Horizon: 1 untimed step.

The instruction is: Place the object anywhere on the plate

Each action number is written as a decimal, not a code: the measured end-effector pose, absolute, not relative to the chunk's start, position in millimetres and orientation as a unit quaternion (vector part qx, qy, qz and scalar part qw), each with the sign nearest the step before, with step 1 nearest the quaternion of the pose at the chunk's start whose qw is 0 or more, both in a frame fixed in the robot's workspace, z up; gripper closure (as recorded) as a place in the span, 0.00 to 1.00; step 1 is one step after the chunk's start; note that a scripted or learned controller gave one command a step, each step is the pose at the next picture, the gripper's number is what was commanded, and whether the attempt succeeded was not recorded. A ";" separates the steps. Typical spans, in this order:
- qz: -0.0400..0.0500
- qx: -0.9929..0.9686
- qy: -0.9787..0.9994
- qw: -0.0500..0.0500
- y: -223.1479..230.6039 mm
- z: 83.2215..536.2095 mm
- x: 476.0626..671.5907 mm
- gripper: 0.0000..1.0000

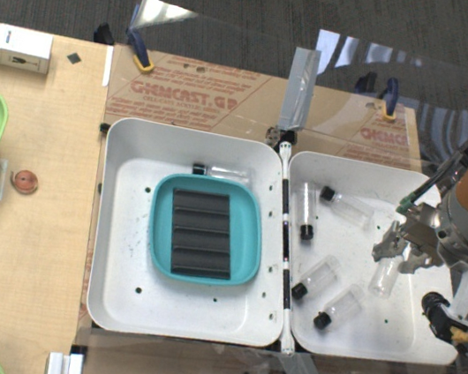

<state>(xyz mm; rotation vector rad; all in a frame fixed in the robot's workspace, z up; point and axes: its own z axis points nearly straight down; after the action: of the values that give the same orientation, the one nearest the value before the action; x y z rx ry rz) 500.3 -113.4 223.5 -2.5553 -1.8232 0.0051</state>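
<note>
your gripper point(394, 257) hangs at the right of the frame, clamped on a clear vial point(383, 278); the teal plate point(205, 228) sits centre-left.

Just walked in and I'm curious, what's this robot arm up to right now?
The arm's gripper is over the right bin, among several clear tubes with black caps, and one clear tube hangs at its fingers. The teal plate in the left bin carries a black ridged insert. One more tube lies just behind that plate.
</note>
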 end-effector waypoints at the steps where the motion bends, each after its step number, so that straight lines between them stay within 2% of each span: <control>1: 0.002 -0.769 -0.639 0.002 -58.3 189.9 476.8 1.00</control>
<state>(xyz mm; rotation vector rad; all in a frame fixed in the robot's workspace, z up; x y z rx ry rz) 476.8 -58.3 189.9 -2.4140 -2.0054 0.0065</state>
